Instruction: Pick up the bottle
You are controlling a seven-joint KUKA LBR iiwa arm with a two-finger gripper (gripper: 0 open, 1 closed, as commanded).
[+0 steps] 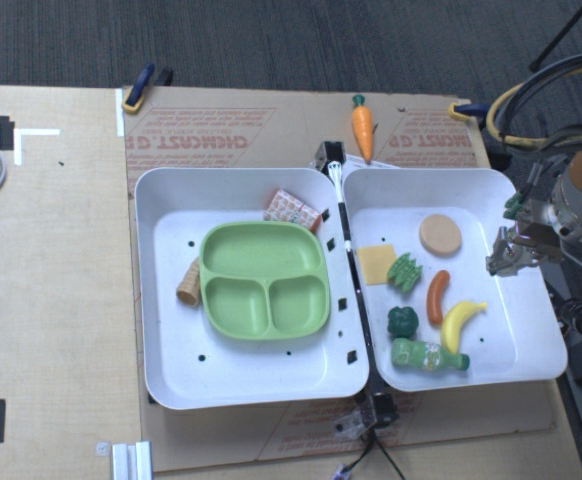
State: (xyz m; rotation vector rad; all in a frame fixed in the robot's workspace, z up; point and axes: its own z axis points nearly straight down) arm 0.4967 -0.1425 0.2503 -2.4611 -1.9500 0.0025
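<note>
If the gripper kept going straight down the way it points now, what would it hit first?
Probably bare floor at the right bin's right edge. The gripper hangs there, right of the banana and well away from the bottle. Depth is unclear.

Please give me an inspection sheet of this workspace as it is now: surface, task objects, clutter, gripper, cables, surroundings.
Surface: cardboard sheet under two white bins.
Job's things: green bottle lying on its side in the right bin, near its front wall.
Clutter: banana, sausage, broccoli, cookie beside it; green tray in the left bin.
Grippers: gripper over the right bin's right edge, away from the bottle.
Cables: yellow and black loops at right.
Surroundings: carrot behind the bins.
</note>
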